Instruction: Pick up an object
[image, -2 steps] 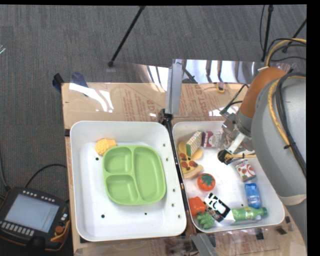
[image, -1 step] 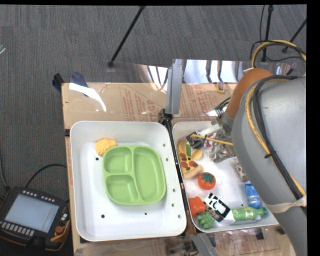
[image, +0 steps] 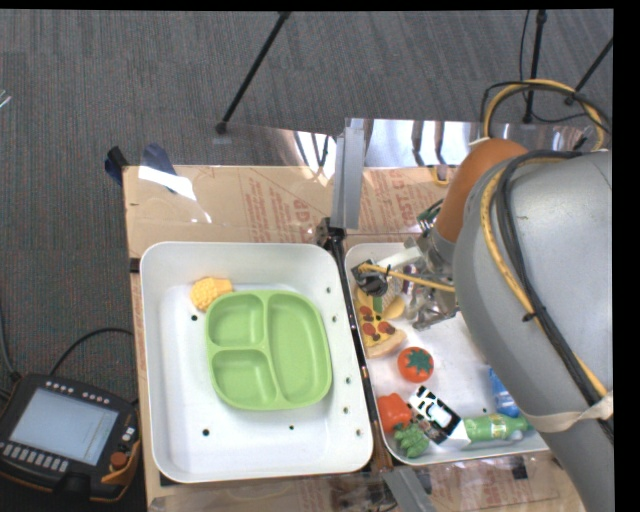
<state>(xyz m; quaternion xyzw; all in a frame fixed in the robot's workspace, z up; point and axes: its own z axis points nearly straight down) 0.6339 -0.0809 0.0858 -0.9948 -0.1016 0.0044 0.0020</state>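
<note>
My gripper (image: 432, 305) hangs low over the back of the right bin (image: 458, 372), under the big grey arm. Just left of it lie a toy pizza slice (image: 378, 331) and a yellowish piece (image: 396, 306). A red tomato (image: 415, 363) sits a little in front of the gripper. Nearer the front are a red piece (image: 393, 410), a green broccoli-like toy (image: 410, 440), a black-and-white box (image: 436, 412), a green bottle (image: 492, 429) and a blue item (image: 501, 392). The arm hides the right part of this bin.
The left bin (image: 162, 400) holds a green divided plate (image: 268, 350) and a small yellow corn-like toy (image: 208, 292) at its back left. A teach pendant (image: 62, 432) lies off the bench at lower left.
</note>
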